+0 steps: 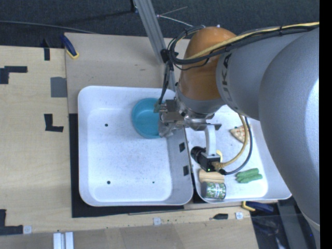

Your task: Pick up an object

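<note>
A blue cup [145, 118] is in the left white bin [104, 154], close to its right wall near the back. My gripper [167, 119] is right against the cup's right side, under the orange band of the wrist [205, 61]. The wrist hides where the gripper meets the cup, so a hold on the cup is not visible. The cup looks level with the bin floor or just above it; I cannot tell which.
The right bin [259, 191] holds a green-labelled can [213, 191], a tan cylinder [211, 177], a green pod [248, 176] and a tan wedge [238, 134]. The big grey arm [280, 87] covers much of that bin. A slanted metal pole [148, 19] rises behind the bins.
</note>
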{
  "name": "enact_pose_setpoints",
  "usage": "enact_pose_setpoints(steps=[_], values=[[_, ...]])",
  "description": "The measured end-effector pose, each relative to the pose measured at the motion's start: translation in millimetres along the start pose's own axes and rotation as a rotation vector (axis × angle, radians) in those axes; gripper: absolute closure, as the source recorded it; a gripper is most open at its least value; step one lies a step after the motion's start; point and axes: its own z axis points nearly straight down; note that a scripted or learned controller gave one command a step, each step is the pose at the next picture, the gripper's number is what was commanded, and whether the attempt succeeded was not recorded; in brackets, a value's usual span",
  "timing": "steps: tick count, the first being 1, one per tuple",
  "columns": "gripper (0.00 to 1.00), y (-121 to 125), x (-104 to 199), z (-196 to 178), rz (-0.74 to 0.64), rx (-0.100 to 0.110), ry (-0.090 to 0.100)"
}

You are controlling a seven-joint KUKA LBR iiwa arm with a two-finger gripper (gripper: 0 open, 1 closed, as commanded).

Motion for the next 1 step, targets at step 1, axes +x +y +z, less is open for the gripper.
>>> enact_pose_setpoints(steps=[1], values=[[1.00,0.8,6.6,-6.4,0.003,-0.003,0.000]])
